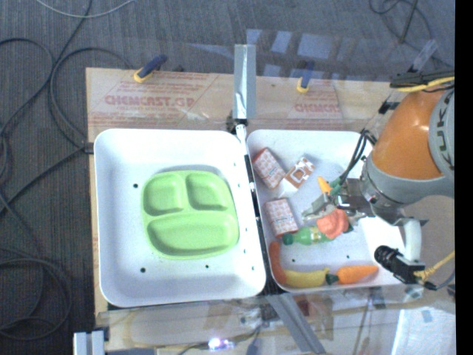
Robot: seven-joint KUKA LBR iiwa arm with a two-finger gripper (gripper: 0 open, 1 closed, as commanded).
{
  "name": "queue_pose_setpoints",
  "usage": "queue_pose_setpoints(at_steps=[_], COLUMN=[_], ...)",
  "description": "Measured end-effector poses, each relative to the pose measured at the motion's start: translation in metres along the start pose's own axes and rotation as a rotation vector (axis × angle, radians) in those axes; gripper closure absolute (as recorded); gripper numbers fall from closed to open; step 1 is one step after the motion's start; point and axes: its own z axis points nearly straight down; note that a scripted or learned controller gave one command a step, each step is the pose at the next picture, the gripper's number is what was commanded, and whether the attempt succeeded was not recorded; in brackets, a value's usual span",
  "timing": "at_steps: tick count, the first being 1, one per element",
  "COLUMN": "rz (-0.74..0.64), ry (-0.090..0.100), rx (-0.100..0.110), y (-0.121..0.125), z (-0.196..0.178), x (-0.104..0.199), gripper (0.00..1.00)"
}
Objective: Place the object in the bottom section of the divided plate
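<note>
One green divided plate (191, 214) lies in the left bin (111, 220), its long bottom section toward the near rim and two smaller sections behind it, long axis running left to right. In the right bin (295, 143), the hand (330, 204) hangs low over a red-orange object (334, 224); whether it pinches that piece cannot be told. Just beside it lies a green bottle (301, 237). Near the front rim, a banana (304, 277) and a carrot (357, 274) lie end to end. Two red packets (268, 167) (281, 216) and a small carton (299, 172) sit farther back. Both bins rest on the counter (177, 102).
</note>
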Motion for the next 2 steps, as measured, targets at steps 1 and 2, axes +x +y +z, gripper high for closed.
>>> queue_pose_setpoints(at_steps=[1, 2], rz=[-0.315, -0.243], ry=[0.004, 0.002], rx=[0.0, -0.001], y=[-0.001, -0.01], z=[0.029, -0.005], x=[0.056, 0.134], gripper=[1.0, 1.0])
